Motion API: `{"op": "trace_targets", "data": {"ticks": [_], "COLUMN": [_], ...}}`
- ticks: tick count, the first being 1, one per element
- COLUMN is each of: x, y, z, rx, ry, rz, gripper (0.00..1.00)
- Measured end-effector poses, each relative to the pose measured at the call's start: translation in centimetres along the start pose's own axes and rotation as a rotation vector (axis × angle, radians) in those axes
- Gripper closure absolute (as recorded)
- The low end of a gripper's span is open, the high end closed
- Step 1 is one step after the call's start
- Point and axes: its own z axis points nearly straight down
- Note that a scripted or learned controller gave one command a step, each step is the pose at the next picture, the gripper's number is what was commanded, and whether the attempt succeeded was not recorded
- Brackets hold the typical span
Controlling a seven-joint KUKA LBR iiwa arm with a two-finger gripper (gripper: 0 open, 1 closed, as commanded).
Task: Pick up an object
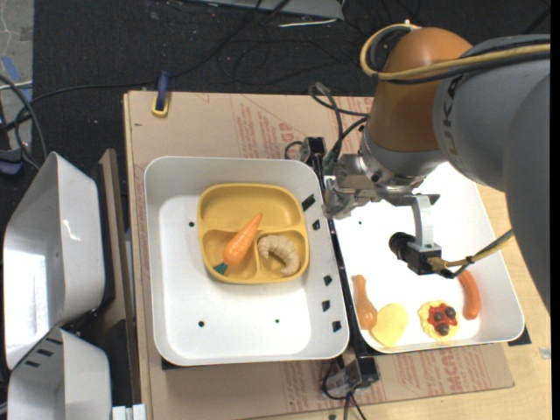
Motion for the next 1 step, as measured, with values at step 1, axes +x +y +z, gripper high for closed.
{"op": "trace_targets", "data": {"ticks": [1], "x": [4.69], "y": [1.89], "z": [1.21], "rx": [-0.001], "ry": [0.000], "rz": [0.001], "gripper": [1.00]}}
